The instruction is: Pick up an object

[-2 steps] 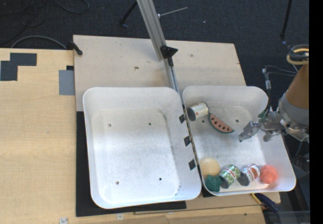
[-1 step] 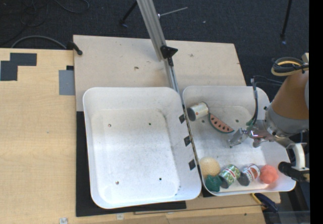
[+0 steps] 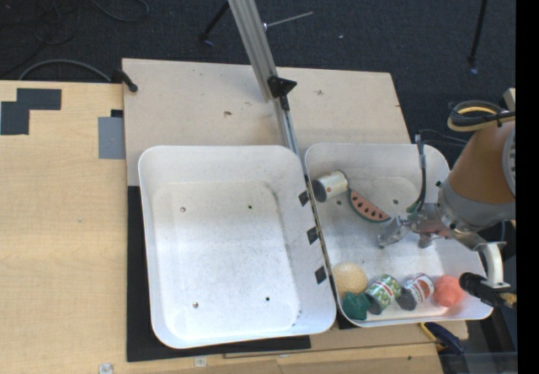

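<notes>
A: Camera view, nearest edge first. What lies along the front wall of the right bin (image 3: pixel 396 155)?

B: A row of small things, close together: a dark green lump (image 3: pixel 355 306), a short can (image 3: pixel 383 291) with a green and white label lying on its side, a second small can (image 3: pixel 414 290) with a red and white label, also on its side, and a soft-looking orange-pink ball (image 3: pixel 450 292). Both cans run long axis roughly left to right, tilted up a little toward the right. A pale, matte, rounded ball (image 3: pixel 350 277) sits just behind the green lump.

A: And farther back?

B: The gripper (image 3: pixel 392 236), grey metal, hangs low over the middle of the right bin, beside nothing it touches that I can make out. How the jaws stand I cannot tell; they blur into the bin floor. Just behind it lies a curved watermelon slice (image 3: pixel 370 206), red with a dark rind, running diagonally. Beyond that, a shiny metallic cylinder (image 3: pixel 330 186) lies on its side by the bin's left wall.

A: The left bin (image 3: pixel 160 195)?

B: Smooth white plastic with rounded corners. Both bins rest on the pale board surface (image 3: pixel 202 103), with a ribbed aluminium post (image 3: pixel 249 20) at the back.
</notes>
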Robot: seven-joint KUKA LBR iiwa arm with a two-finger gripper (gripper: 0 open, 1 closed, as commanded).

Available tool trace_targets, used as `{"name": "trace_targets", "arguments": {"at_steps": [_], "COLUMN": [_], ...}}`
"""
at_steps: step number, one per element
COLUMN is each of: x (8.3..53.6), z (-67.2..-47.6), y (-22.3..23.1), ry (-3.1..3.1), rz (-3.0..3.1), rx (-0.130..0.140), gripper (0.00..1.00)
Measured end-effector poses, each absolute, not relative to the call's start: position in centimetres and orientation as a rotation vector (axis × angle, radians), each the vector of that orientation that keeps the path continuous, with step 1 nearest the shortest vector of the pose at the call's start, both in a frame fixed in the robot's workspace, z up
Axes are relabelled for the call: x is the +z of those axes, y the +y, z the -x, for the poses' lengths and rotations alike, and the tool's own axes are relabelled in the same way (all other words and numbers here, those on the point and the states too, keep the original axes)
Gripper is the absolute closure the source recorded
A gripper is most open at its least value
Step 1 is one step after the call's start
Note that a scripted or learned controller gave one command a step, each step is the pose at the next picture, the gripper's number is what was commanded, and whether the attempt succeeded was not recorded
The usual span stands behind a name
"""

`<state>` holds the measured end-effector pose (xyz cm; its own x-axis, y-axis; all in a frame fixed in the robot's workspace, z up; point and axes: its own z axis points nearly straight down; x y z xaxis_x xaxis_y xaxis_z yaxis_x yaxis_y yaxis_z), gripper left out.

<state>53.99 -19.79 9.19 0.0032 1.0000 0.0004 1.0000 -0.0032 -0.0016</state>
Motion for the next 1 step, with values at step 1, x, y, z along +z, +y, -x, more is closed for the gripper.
{"name": "trace_targets", "arguments": {"at_steps": [1], "x": [10.19], "z": [-53.96], "y": [-19.86], "ry": [-2.211], "rz": [2.228], "rx": [0.001], "gripper": [1.0]}}
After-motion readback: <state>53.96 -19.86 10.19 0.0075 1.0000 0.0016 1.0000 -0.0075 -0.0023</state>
